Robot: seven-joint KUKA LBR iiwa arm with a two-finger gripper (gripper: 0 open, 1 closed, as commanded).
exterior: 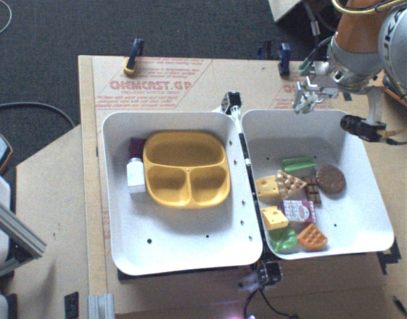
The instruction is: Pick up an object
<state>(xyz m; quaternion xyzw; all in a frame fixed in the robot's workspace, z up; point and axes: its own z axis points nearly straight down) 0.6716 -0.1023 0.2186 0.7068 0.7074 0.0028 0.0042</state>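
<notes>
Jaws: whether apart or together cannot be told; the gripper (307, 102) is small and blurred, held above the far rim of the right bin (370, 198), nothing seen in it. Toy food (293, 201) is clustered near the bin's left wall. An outlying piece, perhaps the brown disc (330, 179), is best approached vertically. Arm cut off at right.

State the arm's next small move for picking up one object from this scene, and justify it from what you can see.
Probably bring the gripper forward and down over the right bin. It sits at that bin's far rim with nothing visible between its fingers, while the toy food cluster lies nearer the front. The brown round patty, at the cluster's edge, looks the easiest target.
</notes>
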